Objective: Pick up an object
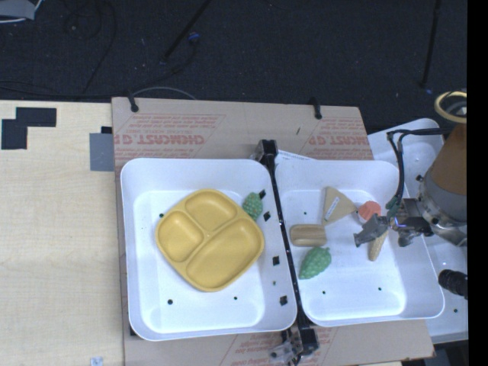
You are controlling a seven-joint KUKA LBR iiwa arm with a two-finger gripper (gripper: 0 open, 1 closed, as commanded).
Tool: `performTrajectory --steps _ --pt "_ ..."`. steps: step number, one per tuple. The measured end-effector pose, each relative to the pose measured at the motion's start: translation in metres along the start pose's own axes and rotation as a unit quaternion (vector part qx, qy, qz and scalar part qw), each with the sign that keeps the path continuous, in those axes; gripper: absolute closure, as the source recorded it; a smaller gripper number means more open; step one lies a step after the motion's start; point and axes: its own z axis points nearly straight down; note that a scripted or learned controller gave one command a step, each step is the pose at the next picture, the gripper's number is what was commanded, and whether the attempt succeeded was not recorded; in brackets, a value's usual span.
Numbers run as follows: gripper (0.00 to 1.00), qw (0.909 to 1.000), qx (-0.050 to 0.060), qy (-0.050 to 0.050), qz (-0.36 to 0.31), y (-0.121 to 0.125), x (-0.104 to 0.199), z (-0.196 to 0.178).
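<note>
My gripper hangs low over the right side of the right bin, at the end of the arm that reaches in from the right. A small orange-red piece lies just above it and a tan stick-like piece just below it; whether either is touched is unclear. Further left in the same bin are a tan wedge, a tan oblong loaf and a green bumpy piece.
The left bin bears a yellow divided plate and a small green piece by its right wall. A black divider runs between the bins. A cable loops above the right bin's far corner.
</note>
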Motion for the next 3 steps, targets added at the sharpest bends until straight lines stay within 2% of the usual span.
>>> performTrajectory --steps 1,2,3 --pt "0.0 1.0 -0.006 -0.001 -0.001 0.002 0.0 -0.006" --pt "0.0 1.0 -0.004 0.0 -0.001 0.004 -0.006 0.04" --pt "0.0 1.0 -0.003 0.0 -0.001 -0.001 0.0 0.102"
